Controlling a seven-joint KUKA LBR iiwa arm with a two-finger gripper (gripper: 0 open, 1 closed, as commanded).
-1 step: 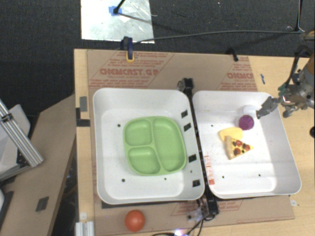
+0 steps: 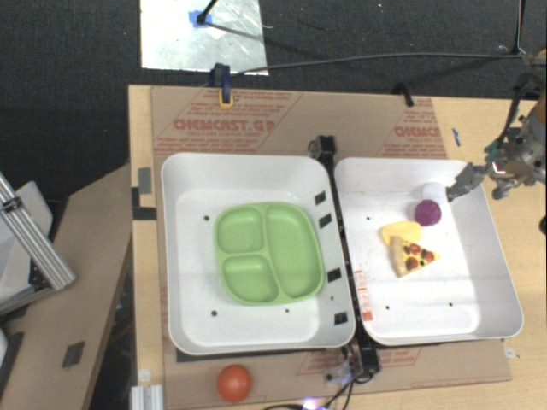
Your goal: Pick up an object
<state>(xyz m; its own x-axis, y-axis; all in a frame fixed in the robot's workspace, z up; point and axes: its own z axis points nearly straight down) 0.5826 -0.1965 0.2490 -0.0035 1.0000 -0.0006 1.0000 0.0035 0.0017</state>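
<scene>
The right bin (image 2: 479, 314) holds a small purple ball (image 2: 428, 212), a yellow wedge (image 2: 399, 232) and a toy pizza slice (image 2: 415, 258) touching the wedge's lower side. My gripper (image 2: 480, 186) hangs over the bin's far right rim, up and to the right of the purple ball and apart from it. Its two fingers stand apart, open, with nothing between them.
A green divided plate (image 2: 267, 253) lies in the middle of the left bin (image 2: 184, 229). An orange ball (image 2: 233, 383) sits on the bench in front of the left bin. A metal frame (image 2: 30, 237) stands at the far left.
</scene>
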